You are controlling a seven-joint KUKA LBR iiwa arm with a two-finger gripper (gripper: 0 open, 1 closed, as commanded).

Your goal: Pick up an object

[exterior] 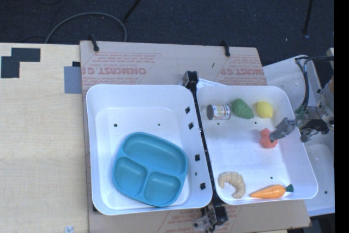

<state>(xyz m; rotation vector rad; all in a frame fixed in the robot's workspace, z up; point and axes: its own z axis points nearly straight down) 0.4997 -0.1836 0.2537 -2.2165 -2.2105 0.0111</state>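
The gripper (279,131) reaches toward the red object (266,139) at the right bin's (248,193) three o'clock side; its grip state cannot be told; descent and closing likely come next.

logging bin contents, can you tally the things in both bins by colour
blue: 1, blue plastic divided tray
green: 1
yellow: 1
red: 1
orange: 1
cream: 1
silver: 1
total: 7
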